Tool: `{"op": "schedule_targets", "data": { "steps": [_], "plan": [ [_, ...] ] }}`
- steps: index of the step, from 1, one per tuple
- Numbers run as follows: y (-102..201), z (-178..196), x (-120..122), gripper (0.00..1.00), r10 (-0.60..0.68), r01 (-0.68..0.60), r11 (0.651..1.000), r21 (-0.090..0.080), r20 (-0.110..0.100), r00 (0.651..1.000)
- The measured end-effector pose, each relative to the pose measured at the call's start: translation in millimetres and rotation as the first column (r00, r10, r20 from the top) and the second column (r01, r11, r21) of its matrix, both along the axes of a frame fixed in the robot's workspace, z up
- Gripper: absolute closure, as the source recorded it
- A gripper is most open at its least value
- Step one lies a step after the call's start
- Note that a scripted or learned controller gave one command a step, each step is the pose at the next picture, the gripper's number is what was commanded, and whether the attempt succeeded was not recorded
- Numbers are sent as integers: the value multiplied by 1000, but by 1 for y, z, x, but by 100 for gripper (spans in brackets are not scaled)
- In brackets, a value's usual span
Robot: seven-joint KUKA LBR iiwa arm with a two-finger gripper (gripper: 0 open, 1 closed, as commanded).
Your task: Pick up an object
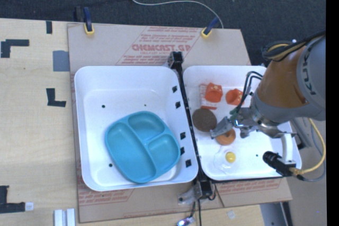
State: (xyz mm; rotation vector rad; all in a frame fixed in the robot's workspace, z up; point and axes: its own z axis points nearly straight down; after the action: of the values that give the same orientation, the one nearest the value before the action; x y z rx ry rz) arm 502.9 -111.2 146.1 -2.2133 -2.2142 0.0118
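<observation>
Table [32,114] is showing light wood grain with a cardboard sheet [153,45] under the bins, all lying far out from the jaws

Left bin [85,114], shallow white plastic, is sitting well left of the jaws and holding a blue divided plate [142,145], smooth, three compartments, rounded corners

Right bin [254,169], same white plastic, is lying directly under the jaws

Arm [286,87] is reaching in from the right, orange band above the grey wrist

Jaws [226,128] are hovering low over the right bin's middle; cannot tell whether they are wide or narrow, the wrist body is hiding the gap, and nothing is showing gripped

Brown round disc [204,119], matte and flat, is lying just left of the jaws, near touching

Orange-brown round piece [226,138], likely the target, is sitting right below the jaws, partly covered; looking like a small toy food, probably light, stiff and a bit slick, so grip across its round edge at mid-height

Two orange pieces [213,93] [233,96], chunky, glossy plastic look, are lying beyond the jaws toward the bin's far wall

Fried egg toy [229,157], white flat base with a yellow yolk bump, is lying nearer the camera than the jaws; thin, likely hard to pinch
</observation>
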Motion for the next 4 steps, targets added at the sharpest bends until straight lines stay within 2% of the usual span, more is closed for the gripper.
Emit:
{"op": "schedule_targets", "data": {
  "steps": [1,2,3,4],
  "plan": [
    [2,-47,1,0,0,0,1000,0,0,1000],
    [2,-64,0,0,0,0,1000,-2,7,1000],
    [1,-55,-1,100,0,0,1000,-2,3,1000],
    [-1,3,2,100,1,-1,1000,-2,10,1000]
  ]
}}
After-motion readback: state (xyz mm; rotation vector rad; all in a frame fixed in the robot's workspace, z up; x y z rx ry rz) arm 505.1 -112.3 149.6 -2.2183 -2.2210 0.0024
